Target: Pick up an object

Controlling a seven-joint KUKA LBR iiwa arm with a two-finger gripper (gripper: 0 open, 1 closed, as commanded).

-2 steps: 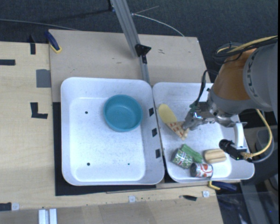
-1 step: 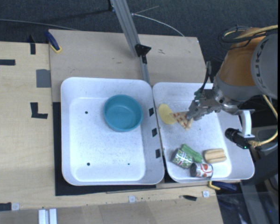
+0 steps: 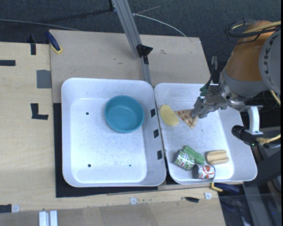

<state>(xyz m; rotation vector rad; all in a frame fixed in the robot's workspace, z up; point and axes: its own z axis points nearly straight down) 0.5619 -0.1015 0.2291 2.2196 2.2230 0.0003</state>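
Note:
My gripper (image 3: 197, 114) hangs low in the right bin (image 3: 236, 140), its tip right at a pizza slice toy (image 3: 186, 117) with red and tan stripes. A yellow lemon-like piece (image 3: 169, 115) lies just left of the slice. Near the front of the same bin lie a green can (image 3: 185, 159), a red and white can (image 3: 205, 172) and a tan bread roll (image 3: 217, 157). A blue bowl (image 3: 124, 113) sits in the left bin (image 3: 85, 140).
A slanted metal pole (image 3: 132, 27) crosses the bench behind the bins and ends at a black clamp (image 3: 144, 50). Cables loop around the arm's orange band (image 3: 247, 55) at the right.

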